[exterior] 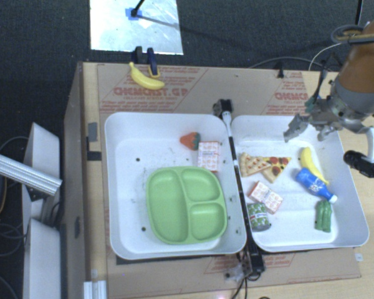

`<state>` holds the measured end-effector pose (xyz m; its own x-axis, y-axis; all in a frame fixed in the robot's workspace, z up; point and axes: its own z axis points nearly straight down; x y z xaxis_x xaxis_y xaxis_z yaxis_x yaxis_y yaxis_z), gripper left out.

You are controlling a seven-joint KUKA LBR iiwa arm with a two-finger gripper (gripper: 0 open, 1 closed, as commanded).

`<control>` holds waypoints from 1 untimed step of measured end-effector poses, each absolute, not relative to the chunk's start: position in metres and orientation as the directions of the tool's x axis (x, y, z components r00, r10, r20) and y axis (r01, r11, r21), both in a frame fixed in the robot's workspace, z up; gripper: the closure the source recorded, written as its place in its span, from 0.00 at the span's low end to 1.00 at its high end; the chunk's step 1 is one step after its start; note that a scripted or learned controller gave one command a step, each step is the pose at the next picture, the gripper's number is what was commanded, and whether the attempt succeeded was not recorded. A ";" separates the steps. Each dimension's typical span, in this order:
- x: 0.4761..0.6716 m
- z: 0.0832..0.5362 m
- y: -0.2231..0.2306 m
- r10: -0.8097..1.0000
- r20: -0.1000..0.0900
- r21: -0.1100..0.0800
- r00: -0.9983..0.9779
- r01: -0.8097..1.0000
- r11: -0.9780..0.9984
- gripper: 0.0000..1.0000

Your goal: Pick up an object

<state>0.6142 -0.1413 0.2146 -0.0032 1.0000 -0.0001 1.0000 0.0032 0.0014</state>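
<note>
the gripper [306,127] hangs over the back of the right bin [355,229], its two fingers spread apart with nothing between them. nearest below it lies a small yellow toy banana [308,161], touching the blue bottle [314,185] at its lower end. it looks like light, stiff plastic, smooth and curved, so likely to slip; pinching across its thick middle seems safest. further left sit the pizza slice [262,164] and a green divided plate [187,204] in the left bin [121,167].
</note>
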 end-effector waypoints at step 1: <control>0.607 0.162 -0.186 1.000 -0.001 0.000 -0.001 1.000 0.001 0.00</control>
<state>0.6068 -0.1864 0.1623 -0.0010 1.0000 -0.0014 1.0000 0.0010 -0.0003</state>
